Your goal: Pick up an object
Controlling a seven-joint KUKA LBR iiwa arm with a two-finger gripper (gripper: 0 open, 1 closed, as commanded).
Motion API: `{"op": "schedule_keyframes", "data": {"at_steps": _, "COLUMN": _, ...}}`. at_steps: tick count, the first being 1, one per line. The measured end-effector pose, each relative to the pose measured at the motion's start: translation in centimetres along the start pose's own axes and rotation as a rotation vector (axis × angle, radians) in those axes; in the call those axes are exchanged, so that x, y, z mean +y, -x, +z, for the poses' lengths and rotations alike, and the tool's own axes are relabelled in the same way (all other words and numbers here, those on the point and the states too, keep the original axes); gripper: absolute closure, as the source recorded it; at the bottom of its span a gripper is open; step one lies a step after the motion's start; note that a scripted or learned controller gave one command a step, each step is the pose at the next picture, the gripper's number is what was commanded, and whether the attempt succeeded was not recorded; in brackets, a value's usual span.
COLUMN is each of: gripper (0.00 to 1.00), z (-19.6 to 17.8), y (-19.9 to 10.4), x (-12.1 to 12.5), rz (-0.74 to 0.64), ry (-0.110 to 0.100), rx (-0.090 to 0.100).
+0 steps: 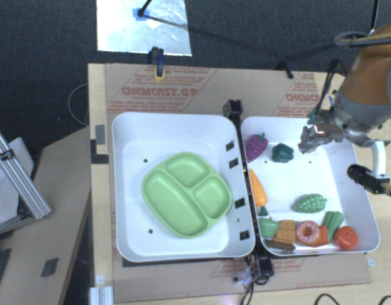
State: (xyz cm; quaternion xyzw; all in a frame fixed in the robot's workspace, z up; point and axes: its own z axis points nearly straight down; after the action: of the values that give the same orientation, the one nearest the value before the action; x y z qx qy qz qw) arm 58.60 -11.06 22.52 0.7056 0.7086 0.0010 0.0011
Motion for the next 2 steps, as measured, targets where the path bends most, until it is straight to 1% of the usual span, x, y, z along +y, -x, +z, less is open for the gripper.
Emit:
{"op": "schedule_keyframes", "data": {"at_steps": 1, "gripper": 1.00, "z": -0.9, "y": -4.3, "x": -1.8, "rz": -0.005, "ry": -0.002, "rx": 0.002}}
{"op": "schedule_keyframes", "data": {"at_steps": 2, "gripper": 1.00, "z": 0.0, "y": -8.9, "x": -3.1, "rz": -0.005, "ry": -0.003, "rx": 0.002}}
